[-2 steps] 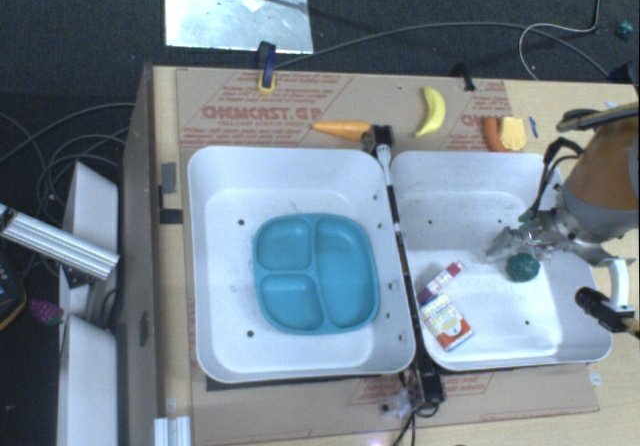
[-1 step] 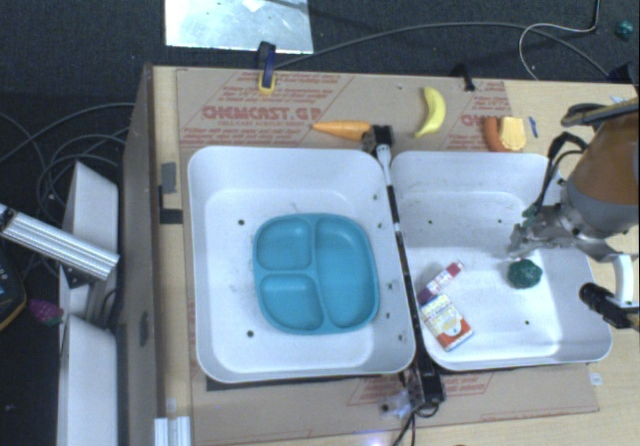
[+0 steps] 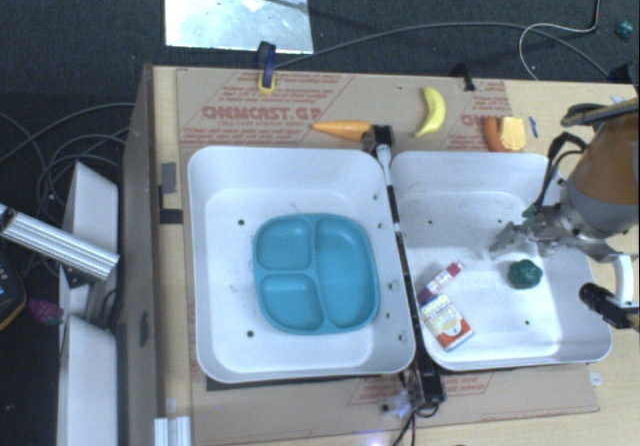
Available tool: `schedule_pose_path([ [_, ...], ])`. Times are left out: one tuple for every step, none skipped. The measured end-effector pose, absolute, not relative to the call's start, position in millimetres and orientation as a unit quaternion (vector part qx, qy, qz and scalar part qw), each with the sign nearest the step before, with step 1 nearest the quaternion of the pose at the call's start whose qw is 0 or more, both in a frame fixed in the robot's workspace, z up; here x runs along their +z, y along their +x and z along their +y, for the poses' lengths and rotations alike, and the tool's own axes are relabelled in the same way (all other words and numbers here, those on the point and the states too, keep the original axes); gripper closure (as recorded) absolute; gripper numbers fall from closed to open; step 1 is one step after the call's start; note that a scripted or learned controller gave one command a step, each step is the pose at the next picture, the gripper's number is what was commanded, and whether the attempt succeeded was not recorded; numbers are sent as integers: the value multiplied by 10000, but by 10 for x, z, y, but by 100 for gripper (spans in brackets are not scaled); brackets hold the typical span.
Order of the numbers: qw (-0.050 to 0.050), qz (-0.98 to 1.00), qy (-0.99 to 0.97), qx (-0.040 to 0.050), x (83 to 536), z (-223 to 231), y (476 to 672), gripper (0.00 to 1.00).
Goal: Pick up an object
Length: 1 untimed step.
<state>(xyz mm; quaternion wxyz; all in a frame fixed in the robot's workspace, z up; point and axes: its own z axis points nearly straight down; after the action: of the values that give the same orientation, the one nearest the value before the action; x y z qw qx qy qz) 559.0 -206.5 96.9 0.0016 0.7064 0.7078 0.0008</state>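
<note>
While end effector point(image 3: 520, 234) hangs in right bin point(image 3: 470, 174), grip unclear, green ball point(image 3: 524, 274) lies just below.

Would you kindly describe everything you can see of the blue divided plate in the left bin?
The blue divided plate is a light-blue, rounded-rectangle tray that looks like moulded plastic, with raised ribs splitting it into three compartments: two smaller ones on its left side and one long one on its right. It lies flat, face up, slightly rotated, near the middle of the left bin, resting on the bin floor. All three compartments show only their blue surface, and nothing else touches the plate.
</note>
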Motion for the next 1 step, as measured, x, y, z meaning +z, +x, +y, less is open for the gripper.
schedule_pose_path([
  [3, 7076, 7066, 1, 840, -2044, 5181, 0],
])
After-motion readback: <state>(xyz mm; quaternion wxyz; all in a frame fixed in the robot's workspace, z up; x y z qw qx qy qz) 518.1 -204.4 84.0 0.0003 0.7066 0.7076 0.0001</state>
